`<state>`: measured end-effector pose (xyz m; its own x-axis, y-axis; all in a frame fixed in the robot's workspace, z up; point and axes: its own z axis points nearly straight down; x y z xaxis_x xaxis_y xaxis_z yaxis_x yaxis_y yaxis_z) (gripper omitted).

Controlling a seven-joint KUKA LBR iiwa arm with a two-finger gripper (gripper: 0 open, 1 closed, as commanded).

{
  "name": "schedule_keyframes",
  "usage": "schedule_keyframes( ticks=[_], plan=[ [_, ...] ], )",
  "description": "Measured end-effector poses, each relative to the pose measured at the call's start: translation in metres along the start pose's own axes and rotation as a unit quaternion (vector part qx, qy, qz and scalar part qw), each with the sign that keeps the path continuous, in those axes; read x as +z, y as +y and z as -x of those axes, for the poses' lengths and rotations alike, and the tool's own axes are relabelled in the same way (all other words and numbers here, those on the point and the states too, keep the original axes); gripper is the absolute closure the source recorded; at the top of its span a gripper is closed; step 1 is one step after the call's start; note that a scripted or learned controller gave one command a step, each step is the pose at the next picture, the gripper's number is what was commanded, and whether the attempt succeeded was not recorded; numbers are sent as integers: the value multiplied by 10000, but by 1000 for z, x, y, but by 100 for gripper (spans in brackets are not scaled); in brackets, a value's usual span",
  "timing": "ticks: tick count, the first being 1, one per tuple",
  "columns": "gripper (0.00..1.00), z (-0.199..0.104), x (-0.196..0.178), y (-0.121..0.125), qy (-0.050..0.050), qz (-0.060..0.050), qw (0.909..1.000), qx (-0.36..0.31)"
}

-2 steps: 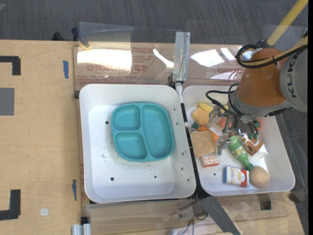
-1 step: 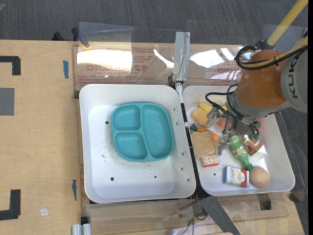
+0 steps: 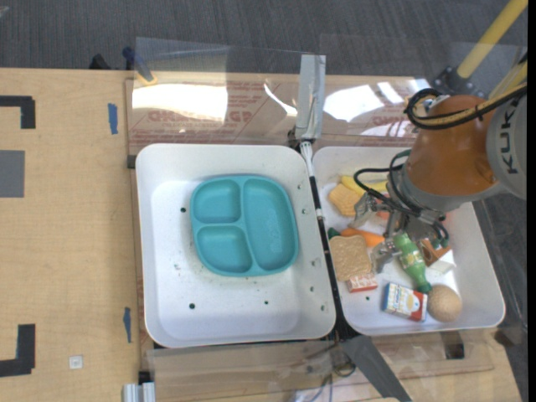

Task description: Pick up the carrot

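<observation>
Two bins lie below me, and I hang over the right bin [image 3: 490,308], my gripper [image 3: 394,229] lowered among a crowd of toy food. Whether my jaws stand open or closed I cannot tell from this slant; the wrist and cables cover them.

The carrot [image 3: 366,238] seems to be the small orange piece just to the left of my jaws and slightly below them, lying flat on the bin floor with much of it tucked under my metalwork. It touches or nearly touches the slice of bread [image 3: 352,260] on its far side from me. A green bottle [image 3: 410,258] lies just beneath my jaws, a small carton [image 3: 405,301] and an egg [image 3: 445,302] lie further below, and a yellow piece [image 3: 343,198] sits above and to the left. The teal plate [image 3: 245,224] rests well away to the left in the other bin.

I judge the carrot to be a light, stiff plastic toy, smooth and tapered, so likely to squirt out of a pinch near the tip. I would close across its thicker middle, jaws set square to its length, low enough to catch it without nipping the bread or the bottle.
</observation>
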<state>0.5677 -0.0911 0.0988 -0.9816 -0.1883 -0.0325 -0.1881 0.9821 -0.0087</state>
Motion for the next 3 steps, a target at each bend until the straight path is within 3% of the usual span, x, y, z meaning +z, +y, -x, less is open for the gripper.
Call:
schedule_keyframes(
  ticks=[1, 2, 3],
  plan=[
    [0, 11, 9, -6, 83, 32, 9945, -1046],
    [0, -28, 7, 6, 73, 57, 9477, -3190],
    [0, -63, 0, 4, -120, -44, 9397, -3418]
  ],
)
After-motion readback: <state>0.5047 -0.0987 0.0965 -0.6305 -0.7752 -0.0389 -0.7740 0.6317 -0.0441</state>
